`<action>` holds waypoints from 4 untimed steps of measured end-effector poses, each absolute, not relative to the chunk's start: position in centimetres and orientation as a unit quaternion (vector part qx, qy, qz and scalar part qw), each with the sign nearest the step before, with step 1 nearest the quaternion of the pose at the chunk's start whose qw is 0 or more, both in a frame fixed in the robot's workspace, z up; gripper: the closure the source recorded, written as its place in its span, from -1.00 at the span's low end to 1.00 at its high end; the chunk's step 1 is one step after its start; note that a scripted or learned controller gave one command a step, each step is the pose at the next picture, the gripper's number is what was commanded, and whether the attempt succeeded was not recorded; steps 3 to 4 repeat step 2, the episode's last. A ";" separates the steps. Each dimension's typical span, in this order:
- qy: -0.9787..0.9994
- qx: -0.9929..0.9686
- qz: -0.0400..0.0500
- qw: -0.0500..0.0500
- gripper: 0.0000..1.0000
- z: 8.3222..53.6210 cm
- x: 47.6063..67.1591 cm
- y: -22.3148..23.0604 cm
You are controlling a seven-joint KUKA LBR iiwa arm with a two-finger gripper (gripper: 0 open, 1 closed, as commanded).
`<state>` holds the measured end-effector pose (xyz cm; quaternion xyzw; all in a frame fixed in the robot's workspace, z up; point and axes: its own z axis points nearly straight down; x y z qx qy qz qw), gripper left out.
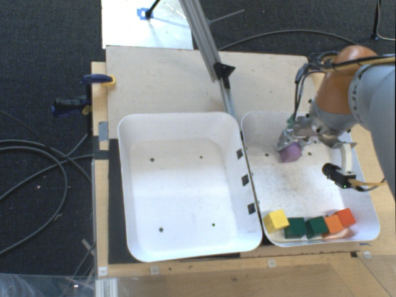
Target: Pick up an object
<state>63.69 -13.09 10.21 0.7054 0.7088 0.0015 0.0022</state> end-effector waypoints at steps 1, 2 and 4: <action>0.710 0.704 0.001 0.001 1.00 9.1 63.9 -8.9; 0.711 0.703 0.005 0.003 1.00 19.6 68.1 -1.5; 0.711 0.703 0.005 0.003 1.00 19.6 68.1 -1.5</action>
